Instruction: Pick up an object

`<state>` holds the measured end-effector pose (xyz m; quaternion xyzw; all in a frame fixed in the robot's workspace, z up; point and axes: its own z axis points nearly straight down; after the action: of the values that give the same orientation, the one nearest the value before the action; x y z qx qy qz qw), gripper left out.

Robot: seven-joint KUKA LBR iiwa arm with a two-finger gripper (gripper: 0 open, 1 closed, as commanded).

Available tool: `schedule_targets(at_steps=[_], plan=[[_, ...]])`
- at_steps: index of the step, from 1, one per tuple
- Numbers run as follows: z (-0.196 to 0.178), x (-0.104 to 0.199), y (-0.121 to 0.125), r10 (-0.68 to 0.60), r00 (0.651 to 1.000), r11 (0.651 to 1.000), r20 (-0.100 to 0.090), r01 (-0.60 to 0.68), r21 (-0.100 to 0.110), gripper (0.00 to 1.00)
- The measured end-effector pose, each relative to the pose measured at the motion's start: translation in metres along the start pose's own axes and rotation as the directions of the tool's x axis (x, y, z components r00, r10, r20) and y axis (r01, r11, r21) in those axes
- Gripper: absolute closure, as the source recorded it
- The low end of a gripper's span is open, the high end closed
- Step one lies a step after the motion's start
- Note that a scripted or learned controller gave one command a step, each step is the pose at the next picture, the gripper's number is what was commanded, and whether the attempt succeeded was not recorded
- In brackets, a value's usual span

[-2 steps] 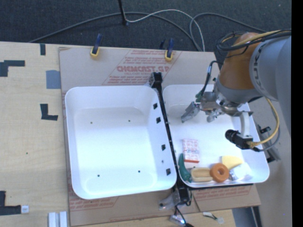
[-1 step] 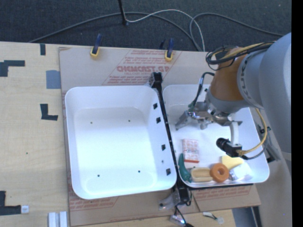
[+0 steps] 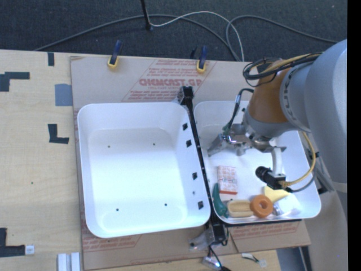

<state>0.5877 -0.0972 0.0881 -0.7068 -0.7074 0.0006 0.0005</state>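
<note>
Down in the right bin (image 3: 293, 151), the pincer (image 3: 221, 143) hangs low over the bin floor near the divider, its grey metal fingers pointing toward the left bin (image 3: 135, 171); whether they are parted or closed cannot be told, and nothing is seen between them. Just below it lies a small white packet (image 3: 227, 180) with red print, flat, its long axis running up and down the view. Along the bin's near wall sit a green strip (image 3: 218, 201), a tan piece (image 3: 239, 208), an orange ring (image 3: 262, 206) and a yellow piece (image 3: 275, 194).
</note>
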Motion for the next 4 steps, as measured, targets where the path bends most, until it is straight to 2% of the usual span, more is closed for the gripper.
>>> schedule_targets(at_steps=[1,2,3,4], plan=[[-0.011,0.0,0.0,0.0,1.0,1.0,0.0,0.0,-0.001,1.0],[-0.057,0.007,0.006,0.0,1.0,1.0,0.0,0.0,-0.005,1.0],[-0.109,0.002,-0.002,0.001,1.0,1.0,0.0,-0.001,-0.005,1.0],[-0.132,0.002,-0.002,0.001,1.0,1.0,0.0,-0.001,-0.003,1.0]])
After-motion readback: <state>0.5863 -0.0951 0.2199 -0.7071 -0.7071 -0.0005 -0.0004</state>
